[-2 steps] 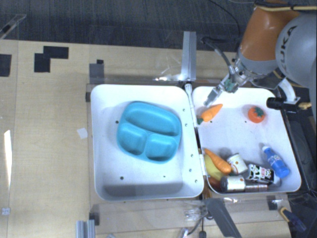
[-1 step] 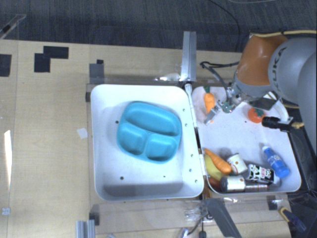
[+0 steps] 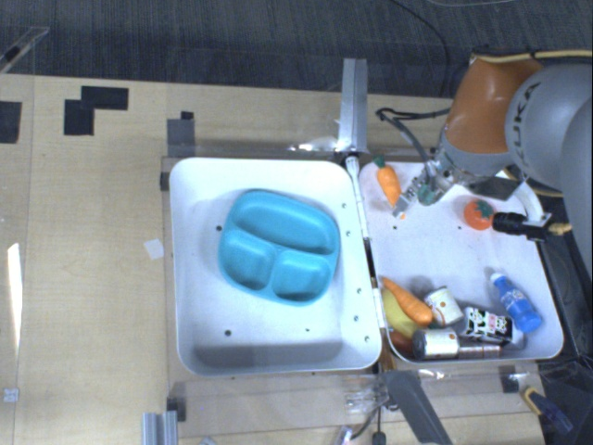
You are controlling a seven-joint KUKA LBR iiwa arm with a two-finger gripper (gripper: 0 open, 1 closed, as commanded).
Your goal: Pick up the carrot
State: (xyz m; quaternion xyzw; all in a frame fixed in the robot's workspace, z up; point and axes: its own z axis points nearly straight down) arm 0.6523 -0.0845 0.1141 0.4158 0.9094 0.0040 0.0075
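A small orange carrot (image 3: 388, 184) with a green top lies at the far left corner of the right bin (image 3: 435, 248), close to the divider. My gripper (image 3: 410, 197) hangs just to the right of it, low over the bin floor, at the end of the grey arm with the orange band (image 3: 482, 109). The carrot lies beside the gripper, apart from it. A second orange carrot-shaped piece (image 3: 409, 301) rests at the bin's near left, on top of a yellow item (image 3: 398, 320).
A red tomato (image 3: 478, 213) lies right of the gripper. A blue bottle (image 3: 513, 303), a small cup (image 3: 443, 303) and dark cans (image 3: 463, 336) crowd the near edge. The left bin (image 3: 195, 248) holds a blue divided tray (image 3: 278, 244).
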